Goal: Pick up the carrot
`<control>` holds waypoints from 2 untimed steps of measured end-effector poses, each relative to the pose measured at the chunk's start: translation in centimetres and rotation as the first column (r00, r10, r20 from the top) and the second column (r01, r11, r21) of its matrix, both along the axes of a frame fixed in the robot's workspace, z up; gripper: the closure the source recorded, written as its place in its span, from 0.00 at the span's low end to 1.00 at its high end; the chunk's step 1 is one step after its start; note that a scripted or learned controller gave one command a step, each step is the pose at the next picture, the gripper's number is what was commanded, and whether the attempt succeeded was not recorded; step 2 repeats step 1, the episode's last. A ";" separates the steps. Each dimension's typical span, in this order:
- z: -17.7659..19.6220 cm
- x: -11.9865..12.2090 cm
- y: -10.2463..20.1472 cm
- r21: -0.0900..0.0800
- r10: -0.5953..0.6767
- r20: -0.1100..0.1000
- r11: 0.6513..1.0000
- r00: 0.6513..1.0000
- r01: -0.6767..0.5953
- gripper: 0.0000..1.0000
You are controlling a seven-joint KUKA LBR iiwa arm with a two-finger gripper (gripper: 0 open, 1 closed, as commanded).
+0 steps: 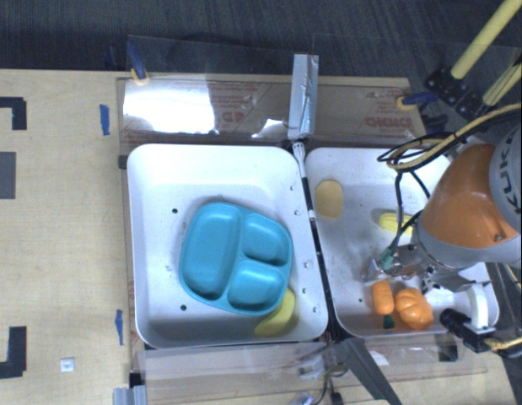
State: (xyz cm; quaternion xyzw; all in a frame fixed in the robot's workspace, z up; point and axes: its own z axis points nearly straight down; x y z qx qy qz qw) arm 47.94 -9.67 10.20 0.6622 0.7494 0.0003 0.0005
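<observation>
Left bin (151, 226): blue divided plate (235, 258), yellow item (279, 315) at its lower-right edge. Right bin (349, 310): carrot (382, 298) near bottom, touching an orange fruit (411, 306); beige piece (329, 198) upper left. Jaws (394, 264) just above carrot, state unclear.

Red print marks the clear panel (244, 104) behind the bins, too blurred to read.

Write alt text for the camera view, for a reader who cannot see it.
The arm hangs low over the right bin, just above two orange items at its near edge. The left bin holds a blue divided plate with a yellow item beside it.
</observation>
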 end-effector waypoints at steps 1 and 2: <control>8.4 0.1 13.2 0.004 0.068 0.004 0.998 0.998 -0.068 1.00; 8.4 0.1 13.2 0.004 0.068 0.004 0.998 0.998 -0.068 1.00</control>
